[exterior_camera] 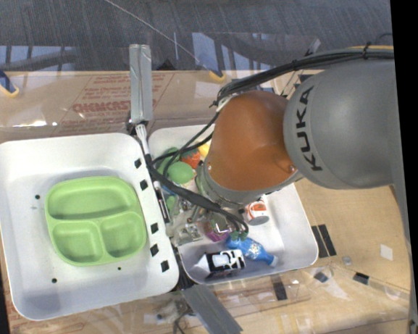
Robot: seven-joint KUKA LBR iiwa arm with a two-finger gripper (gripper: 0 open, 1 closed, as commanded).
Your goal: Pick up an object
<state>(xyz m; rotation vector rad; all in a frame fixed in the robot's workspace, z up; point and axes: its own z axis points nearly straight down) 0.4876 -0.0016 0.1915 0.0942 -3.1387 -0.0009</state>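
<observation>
Orange band of the grey KUKA arm (254, 148) sits right over the right shallow white bin (294, 213), blocking most of it. Pincer (213, 226) is down under the wrist among the clutter, near the bin's left wall; whether it is open or closed, or has anything in it, cannot be told from here, too cluttered and partly hidden.

Objects to pick, all in the right bin: a small black-and-white box (224, 261) lying flat at the near edge, touching a blue crinkly item (254, 250) just to its right. A small white piece with a red mark (257, 210) lies beside the arm's lower right. A round green object (181, 171) and an orange-yellow bit (193, 157) peek out at the arm's upper left. Purple scrap (216, 235) near the pincer, shape unclear.

Left shallow white bin (17, 216) holds a light green three-compartment plastic tray (95, 219), flat, centred. Black cables (288, 68) run from the arm across the tabletop (343, 209). A grey metal bar (140, 81) stands at the bins' far junction.
</observation>
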